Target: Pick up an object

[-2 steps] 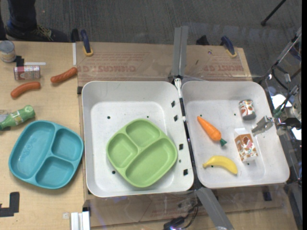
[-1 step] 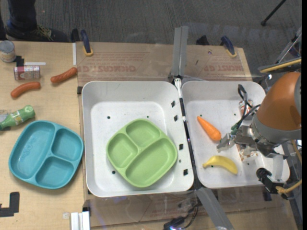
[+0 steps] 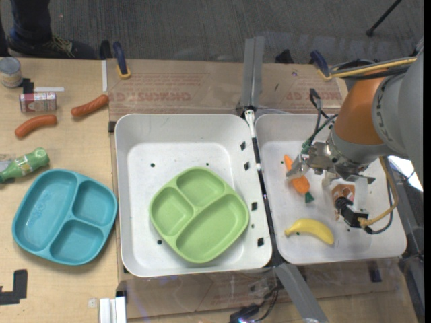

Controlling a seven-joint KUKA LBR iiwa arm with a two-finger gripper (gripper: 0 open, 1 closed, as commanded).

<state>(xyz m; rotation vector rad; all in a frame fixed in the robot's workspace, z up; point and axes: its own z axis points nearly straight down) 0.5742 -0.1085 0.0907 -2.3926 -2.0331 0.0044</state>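
Two white bins sit mid-frame: the left bin (image 3: pixel 128 180) carries a green divided plate (image 3: pixel 199 214), the right bin (image 3: pixel 276 200) a carrot (image 3: pixel 300 182) at its centre and a banana (image 3: pixel 310 231) lower down. The gripper (image 3: pixel 311 161) hangs right over the carrot, its body hiding the jaws, so I cannot tell their state. Far left on the bench lie a blue tray (image 3: pixel 62 215), two sausages (image 3: pixel 35 124) and a green bottle (image 3: pixel 23 165).

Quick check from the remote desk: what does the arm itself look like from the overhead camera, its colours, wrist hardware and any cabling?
The arm is a thick, rounded grey body with a broad orange band above the wrist. Below the band sits a metallic silver wrist block leading to the gripper. Thin dark cables loop beside the band, and a yellowish cable with a black connector trails under the wrist. No markings are readable.
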